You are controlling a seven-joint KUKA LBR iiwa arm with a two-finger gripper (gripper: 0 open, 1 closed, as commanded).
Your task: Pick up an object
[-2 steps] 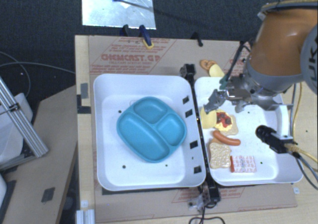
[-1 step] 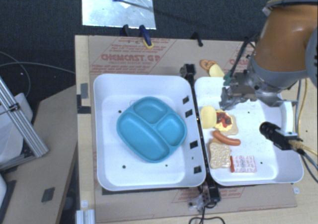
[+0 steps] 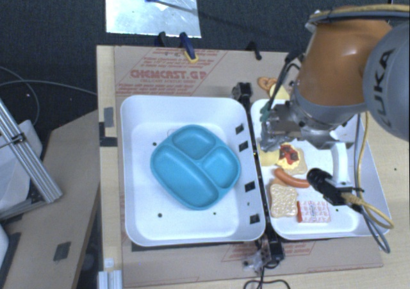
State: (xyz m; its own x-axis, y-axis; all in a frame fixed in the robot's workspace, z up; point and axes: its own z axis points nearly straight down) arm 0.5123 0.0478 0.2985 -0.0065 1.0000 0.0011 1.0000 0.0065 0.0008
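Gripper (image 3: pixel 277 132) hangs just beside the pizza slice (image 3: pixel 290 156).

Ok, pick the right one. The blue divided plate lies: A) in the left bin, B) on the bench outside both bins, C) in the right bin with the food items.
A: the blue divided plate lies flat inside the left bin, while the toy food items sit in the right bin.

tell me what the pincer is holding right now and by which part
It cannot be told. The pincer sits low in the right bin, just above the pizza slice, and the wrist hides whether anything is between its tips.
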